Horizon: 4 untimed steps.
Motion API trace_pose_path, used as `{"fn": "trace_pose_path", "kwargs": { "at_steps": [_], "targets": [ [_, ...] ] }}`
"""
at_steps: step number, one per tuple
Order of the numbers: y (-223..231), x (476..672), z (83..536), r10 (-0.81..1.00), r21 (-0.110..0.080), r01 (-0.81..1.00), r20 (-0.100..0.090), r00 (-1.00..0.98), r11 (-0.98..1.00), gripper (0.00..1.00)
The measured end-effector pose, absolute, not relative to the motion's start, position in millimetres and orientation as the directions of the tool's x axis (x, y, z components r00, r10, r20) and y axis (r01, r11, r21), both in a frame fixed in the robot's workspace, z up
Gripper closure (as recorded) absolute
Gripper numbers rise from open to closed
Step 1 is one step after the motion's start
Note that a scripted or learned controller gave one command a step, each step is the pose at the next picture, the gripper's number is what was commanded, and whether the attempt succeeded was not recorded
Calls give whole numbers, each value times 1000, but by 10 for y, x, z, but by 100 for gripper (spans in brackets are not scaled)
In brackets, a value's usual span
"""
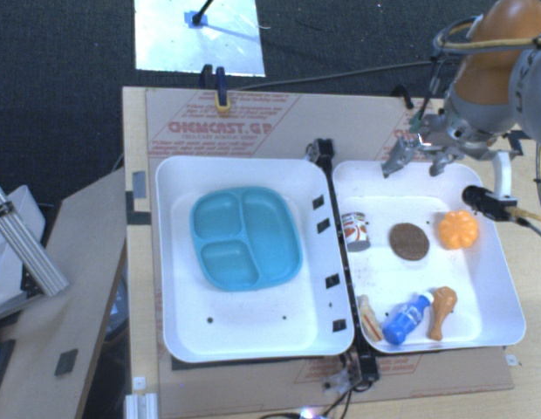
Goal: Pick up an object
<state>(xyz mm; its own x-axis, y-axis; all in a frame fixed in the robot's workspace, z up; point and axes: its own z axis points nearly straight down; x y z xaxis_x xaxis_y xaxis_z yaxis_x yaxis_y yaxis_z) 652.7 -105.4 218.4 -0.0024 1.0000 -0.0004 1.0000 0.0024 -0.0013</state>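
Bench, right bin [506,321]: my gripper [421,158] hangs spread and empty at upper right of frame, brown disc [410,241] lying directly below it, toward frame bottom.

Blue divided plate [247,238], orange pumpkin [458,230], brown disc [410,241], white bins [253,343].

**Two bins sitting on a board-covered surface**

The surface [135,260] is carrying a pale printed board [253,120], with two shallow white bins lying side by side on it and touching along a black-clipped seam. The left bin [179,321] is sitting nearer the surface's edge; the right bin [506,312] is resting beside it.
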Motion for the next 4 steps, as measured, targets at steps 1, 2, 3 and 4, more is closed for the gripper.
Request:
{"fn": "trace_pose_path", "kwargs": {
  "at_steps": [1, 2, 3, 4],
  "targets": [
    [-1044, 6562, 1764, 1000, -2, 1000, 0, -2, 2, 0],
    [-1002, 6623, 1166, 1000, -2, 1000, 0, -6, 6, 0],
    [-1006, 6642, 1317, 1000, 6, 1000, -1, -7, 7, 100],
    [-1045, 6654, 1970, 1000, 9, 1000, -2, -4, 4, 100]
  ]
}}
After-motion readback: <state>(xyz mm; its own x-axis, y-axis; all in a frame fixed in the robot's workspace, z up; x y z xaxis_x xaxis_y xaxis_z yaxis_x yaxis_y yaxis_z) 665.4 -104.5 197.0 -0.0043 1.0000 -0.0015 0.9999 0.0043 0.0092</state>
